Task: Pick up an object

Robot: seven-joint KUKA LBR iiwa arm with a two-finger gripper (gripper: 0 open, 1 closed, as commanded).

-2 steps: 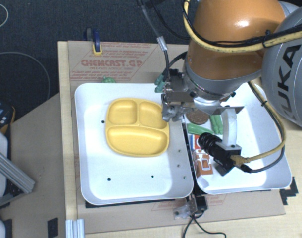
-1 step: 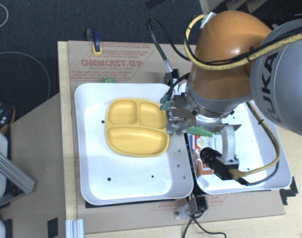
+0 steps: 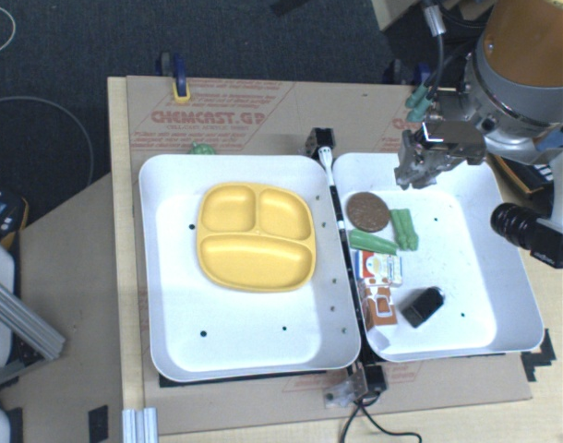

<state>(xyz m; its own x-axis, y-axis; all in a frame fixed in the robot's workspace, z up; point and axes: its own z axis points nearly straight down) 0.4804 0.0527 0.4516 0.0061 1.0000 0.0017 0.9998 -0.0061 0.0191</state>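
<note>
A: Where are the things that could be picked up?

B: All in the right bin point(image 3: 503, 247), bunched along its left side. A brown disc point(image 3: 367, 211) lies farthest back, with two green pieces point(image 3: 403, 228) just beside it, one of them point(image 3: 372, 242) stretching left toward the bin's wall. Nearer the camera come a small printed packet point(image 3: 380, 268), an orange-and-white carton point(image 3: 379, 306) and a black block point(image 3: 422, 306) to its right.

A: And the end effector?

B: The end effector point(image 3: 418, 171) hangs over the far part of the right bin, just behind the brown disc, touching none of the items. I cannot tell whether its fingers are spread or closed; nothing shows between them.

A: What else is around?

B: The left bin point(image 3: 171, 275) holds a yellow divided plate point(image 3: 257, 236) with three compartments. Both bins sit on a cardboard sheet point(image 3: 217, 109) covering the table.
</note>
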